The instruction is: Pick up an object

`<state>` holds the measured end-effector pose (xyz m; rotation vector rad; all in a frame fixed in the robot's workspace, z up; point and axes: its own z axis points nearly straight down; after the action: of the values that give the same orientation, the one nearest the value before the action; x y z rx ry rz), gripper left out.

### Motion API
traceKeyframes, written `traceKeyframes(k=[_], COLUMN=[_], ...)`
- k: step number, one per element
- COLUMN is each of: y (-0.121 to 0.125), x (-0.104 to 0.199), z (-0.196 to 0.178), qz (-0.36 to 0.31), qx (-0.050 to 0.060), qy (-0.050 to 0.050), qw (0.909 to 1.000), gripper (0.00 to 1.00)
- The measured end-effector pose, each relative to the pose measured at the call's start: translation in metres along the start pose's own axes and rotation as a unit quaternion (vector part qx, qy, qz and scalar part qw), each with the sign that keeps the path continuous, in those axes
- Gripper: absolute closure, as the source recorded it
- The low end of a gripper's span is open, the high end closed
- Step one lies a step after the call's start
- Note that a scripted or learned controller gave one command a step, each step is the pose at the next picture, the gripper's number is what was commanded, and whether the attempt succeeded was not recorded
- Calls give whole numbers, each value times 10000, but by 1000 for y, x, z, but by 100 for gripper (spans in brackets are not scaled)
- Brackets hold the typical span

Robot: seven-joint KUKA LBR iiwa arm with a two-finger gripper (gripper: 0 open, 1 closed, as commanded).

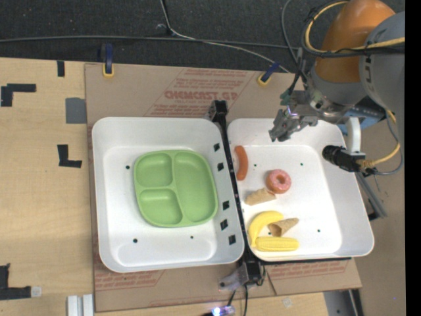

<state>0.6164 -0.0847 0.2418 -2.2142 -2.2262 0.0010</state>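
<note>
Gripper (284, 129) seemingly empty above right bin (329, 241)

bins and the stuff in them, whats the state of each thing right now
end effector: above the right bin's far edge, holding nothing
green plate: flat in left bin, compartments bare
hot dog: lying by the divider
donut: flat, untouched
banana: curved beside corn
corn: lying at near wall
right bin: holds the food

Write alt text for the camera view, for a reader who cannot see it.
A grey robot arm reaches in from the right, its tool above the far edge of the right white bin, which holds a sausage, pink donut, banana, corn cob and two cone-shaped pieces. The left white bin holds a green divided plate.
</note>
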Motion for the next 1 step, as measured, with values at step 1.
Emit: traceKeyframes(k=[1], y=[1], x=[53], z=[14], qz=[-3], qx=[5], qy=[1], qw=[10000], gripper=[100])
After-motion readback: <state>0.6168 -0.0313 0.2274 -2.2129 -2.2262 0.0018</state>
